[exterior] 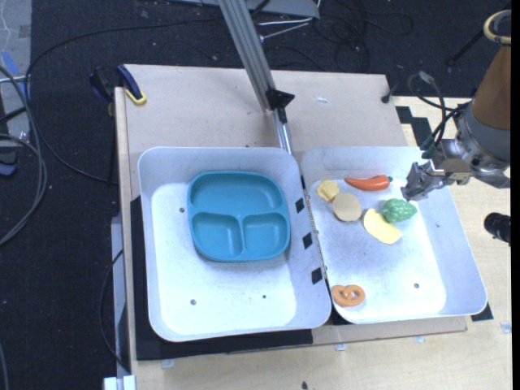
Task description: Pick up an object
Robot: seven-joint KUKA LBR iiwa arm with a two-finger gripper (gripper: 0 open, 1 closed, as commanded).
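Note:
My gripper (416, 184) hangs over the right bin (422, 299), at its upper right, just above and to the right of a green broccoli-like piece (398, 211). A red-orange chili (367, 183) lies to the gripper's left. A yellow banana-like piece (381, 227) lies below the green one, touching it. A tan round piece (348, 209) and a small yellow piece (327, 190) sit near the bin's left wall. A small orange pretzel (348, 296) lies at the bin's lower left. Nothing shows between the fingers.
The left bin (162, 299) holds a blue three-compartment plate (239, 216). A slanted metal pole (248, 43) rises from between the bins at the back. The arm's grey body (487, 149) reaches in from the right edge.

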